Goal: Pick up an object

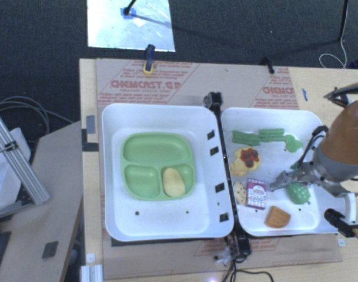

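Note:
My gripper (297,183) hangs low in the right bin (308,119), at its right side, directly over a small knobbly green toy (299,194). The toy lies just below and in front of the gripper; whether they touch I cannot tell. Left of it lies a pink and white box (256,193). An orange bread-like piece (277,217) is near the bin's front wall. A yellow and red pizza-like toy (246,159) sits at the bin's left. A long green vegetable (266,137) stretches along the back.
The left bin (114,216) carries a green divided plate (158,147) with a yellow potato-like toy (174,182) in its front right compartment. The arm's orange band (350,135) rises over the right bin's right wall. A black hinge strip (221,157) separates the bins.

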`<state>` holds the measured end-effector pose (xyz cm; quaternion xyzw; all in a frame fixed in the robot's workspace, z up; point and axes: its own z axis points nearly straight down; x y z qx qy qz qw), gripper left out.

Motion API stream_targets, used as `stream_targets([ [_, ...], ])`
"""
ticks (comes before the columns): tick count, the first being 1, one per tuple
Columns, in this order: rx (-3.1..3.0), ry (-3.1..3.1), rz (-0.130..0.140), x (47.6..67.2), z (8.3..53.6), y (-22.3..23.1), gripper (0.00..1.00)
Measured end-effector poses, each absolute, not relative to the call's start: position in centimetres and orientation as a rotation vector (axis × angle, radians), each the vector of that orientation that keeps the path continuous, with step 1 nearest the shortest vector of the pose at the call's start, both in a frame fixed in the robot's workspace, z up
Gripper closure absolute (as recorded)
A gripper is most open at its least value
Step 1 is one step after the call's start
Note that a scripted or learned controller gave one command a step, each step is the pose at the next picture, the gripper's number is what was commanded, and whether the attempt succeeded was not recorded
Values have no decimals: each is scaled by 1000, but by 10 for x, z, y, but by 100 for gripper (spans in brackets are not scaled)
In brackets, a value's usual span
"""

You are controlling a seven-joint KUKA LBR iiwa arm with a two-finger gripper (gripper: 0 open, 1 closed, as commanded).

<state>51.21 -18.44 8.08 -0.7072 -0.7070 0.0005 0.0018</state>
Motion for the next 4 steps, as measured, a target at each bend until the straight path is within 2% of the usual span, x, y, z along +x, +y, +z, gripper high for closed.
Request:
stream_targets([
  [1, -2224, -2226, -3, 516, 96, -186, 100],
  [2, -2223, -2225, -3, 516, 95, -186, 0],
  [3, -2211, -2236, -8, 574, 84, -125, 0],
  [4, -2211, -2224, 7, 665, 85, -137, 0],
])
